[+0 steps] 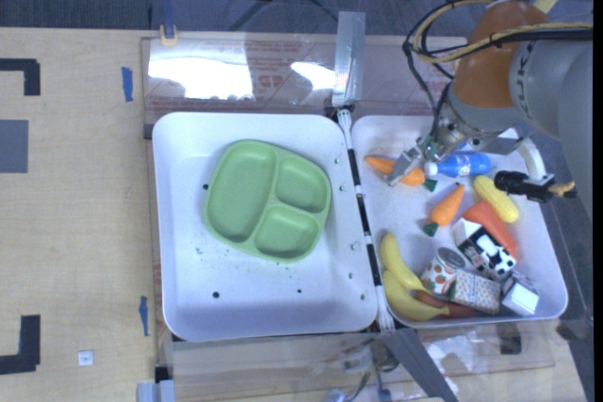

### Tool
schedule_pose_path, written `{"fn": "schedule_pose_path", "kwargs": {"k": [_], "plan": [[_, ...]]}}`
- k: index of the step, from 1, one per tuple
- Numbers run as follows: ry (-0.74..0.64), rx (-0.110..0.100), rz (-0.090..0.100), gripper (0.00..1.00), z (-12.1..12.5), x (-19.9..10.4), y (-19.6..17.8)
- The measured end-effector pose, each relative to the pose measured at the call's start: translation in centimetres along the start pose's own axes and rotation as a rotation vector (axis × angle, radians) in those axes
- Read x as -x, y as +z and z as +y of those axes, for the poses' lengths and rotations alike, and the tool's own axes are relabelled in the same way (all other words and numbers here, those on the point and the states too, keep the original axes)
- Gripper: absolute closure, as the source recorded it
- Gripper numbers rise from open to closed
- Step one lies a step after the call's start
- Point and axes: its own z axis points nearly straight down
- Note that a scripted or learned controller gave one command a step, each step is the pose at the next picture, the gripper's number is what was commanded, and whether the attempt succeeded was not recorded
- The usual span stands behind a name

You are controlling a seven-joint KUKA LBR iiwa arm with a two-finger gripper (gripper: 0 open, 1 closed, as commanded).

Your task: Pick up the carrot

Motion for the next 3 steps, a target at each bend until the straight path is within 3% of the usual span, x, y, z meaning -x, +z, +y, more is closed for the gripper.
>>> {"fn": "schedule_pose_path", "kwargs": {"k": [1, 2, 3], "plan": [[-0.003, 0.001, -0.001, 1.0, 0.1, 0.0, -0.8], [-0.02, -0.011, 0.009, 1.0, 0.6, 0.6, 0.1], [-0.006, 0.003, -0.003, 1.0, 3.1, -3.2, -13.5]]}}
